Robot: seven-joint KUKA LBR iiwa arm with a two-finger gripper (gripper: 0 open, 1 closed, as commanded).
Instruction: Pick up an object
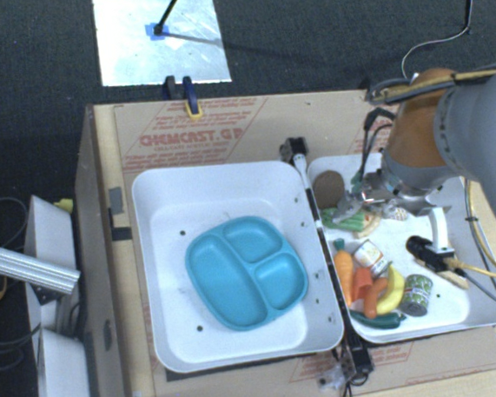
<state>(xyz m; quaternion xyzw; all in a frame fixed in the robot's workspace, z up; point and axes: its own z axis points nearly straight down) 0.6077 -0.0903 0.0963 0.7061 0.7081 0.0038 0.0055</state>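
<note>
Whether the gripper (359, 200) is spread or closed cannot be told from the camera view, since its tip is masked by its own body; nothing is seen clamped in it. It is placed low in the far left part of the right bin (471, 292), just over a flat green item (346, 222). This item is judged the likeliest target. A brown round thing (328, 184) is found just beside it, toward the far wall. The green item appears to lie on the bin floor, so no lift is judged done: the reach is made, while the grasp and the raise are left. Nearer the camera, a carrot (344, 267), a banana (396, 288) and a green can (419, 294) are heaped together. In the left bin (173, 235), 1 blue divided plate (246, 272) is laid, well apart from the gripper.
</note>
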